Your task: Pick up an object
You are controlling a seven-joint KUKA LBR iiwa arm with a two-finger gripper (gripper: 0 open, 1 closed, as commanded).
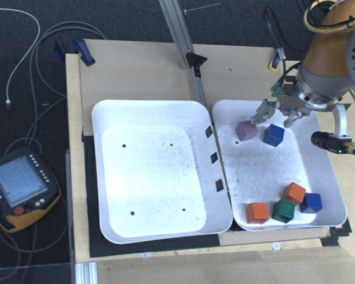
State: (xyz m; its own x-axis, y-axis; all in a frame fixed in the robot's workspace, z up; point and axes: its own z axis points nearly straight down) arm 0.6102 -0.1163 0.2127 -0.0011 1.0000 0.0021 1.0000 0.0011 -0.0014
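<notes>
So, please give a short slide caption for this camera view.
Open gripper above a blue cube and pink block in the right bin.

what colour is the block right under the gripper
Blue: the block sits below the open gripper, in the camera view.

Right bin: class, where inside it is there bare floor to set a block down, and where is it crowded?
Bare floor runs through the right bin's middle, between the pink block and blue block at the far end and the cluster along the near rim. The far end is crowded, with the gripper above those blocks.
</notes>
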